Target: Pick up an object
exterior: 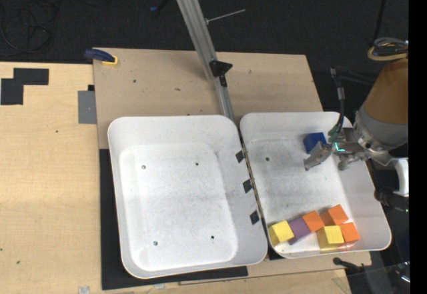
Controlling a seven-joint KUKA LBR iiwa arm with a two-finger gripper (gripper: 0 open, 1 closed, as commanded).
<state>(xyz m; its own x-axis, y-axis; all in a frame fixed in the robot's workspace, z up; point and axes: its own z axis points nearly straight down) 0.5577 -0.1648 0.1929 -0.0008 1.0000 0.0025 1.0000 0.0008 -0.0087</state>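
Fingers [316, 161] spread wide, gripping nothing. Gripper [330, 159] hangs over the right bin [267, 127], blue block [314, 142] just beside it at 11 o'clock. 6 blocks cluster at the bin's 5 o'clock corner [317, 226]. Judged: pick not yet made; closing and lifting remain.

No legible text, labels, brands, numbers or signs anywhere in the camera view. Surfaces checked: both white bins, left bin [175, 193] and right bin [313, 183], plain, no print. Coloured blocks [313, 226] in right bin: plain faces, no markings. Blue block [314, 142]: plain. Counter [167, 83]: bare wood, dark patches only, no lettering. Arm [387, 103] housing: no readable badge at this resolution.
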